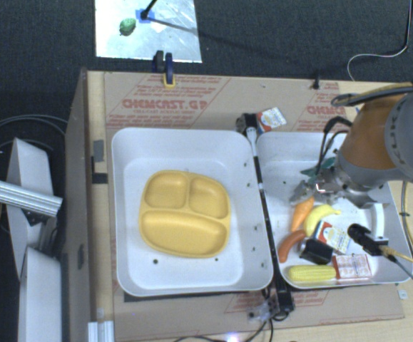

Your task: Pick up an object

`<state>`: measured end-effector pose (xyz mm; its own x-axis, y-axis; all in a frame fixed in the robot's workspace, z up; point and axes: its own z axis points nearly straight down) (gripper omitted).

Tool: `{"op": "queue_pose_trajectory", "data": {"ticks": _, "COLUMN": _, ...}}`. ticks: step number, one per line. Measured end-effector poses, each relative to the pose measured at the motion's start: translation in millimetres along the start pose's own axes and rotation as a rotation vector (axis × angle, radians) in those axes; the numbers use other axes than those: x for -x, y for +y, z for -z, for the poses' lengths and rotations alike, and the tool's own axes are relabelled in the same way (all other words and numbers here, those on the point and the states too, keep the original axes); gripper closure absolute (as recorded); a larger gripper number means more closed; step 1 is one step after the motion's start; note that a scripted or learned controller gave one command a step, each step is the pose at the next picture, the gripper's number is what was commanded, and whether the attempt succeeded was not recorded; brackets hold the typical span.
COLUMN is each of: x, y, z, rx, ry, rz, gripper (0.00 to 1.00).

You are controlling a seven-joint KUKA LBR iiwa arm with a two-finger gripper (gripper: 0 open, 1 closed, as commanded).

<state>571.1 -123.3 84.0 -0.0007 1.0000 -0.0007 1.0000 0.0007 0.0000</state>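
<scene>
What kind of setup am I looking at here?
Likely a robot lab test bench, not a kitchen: two white bins on cardboard, toy food such as a banana and corn, loose cables beside it.

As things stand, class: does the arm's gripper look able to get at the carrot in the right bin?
Probably yes. The gripper hangs just above the carrot, whose top lies uncovered in the right bin. The banana lies close beside it and could crowd a finger.
</scene>
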Motion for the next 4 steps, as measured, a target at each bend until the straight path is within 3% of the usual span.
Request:
{"op": "queue_pose_trajectory", "data": {"ticks": 1, "x": -13.9, "y": 76.5, "z": 32.4, "rx": 0.005, "ry": 0.000, "rz": 0.003, "gripper": 0.00}}
{"op": "queue_pose_trajectory", "data": {"ticks": 2, "x": -9.5, "y": 34.7, "z": 8.8, "rx": 0.000, "ry": 0.001, "rz": 0.001, "gripper": 0.00}}
{"op": "queue_pose_trajectory", "data": {"ticks": 3, "x": -34.1, "y": -16.8, "z": -0.1, "rx": 0.000, "ry": 0.001, "rz": 0.001, "gripper": 0.00}}
{"op": "queue_pose_trajectory", "data": {"ticks": 4, "x": -38.0, "y": -52.8, "z": 0.4, "rx": 0.002, "ry": 0.001, "rz": 0.000, "gripper": 0.00}}
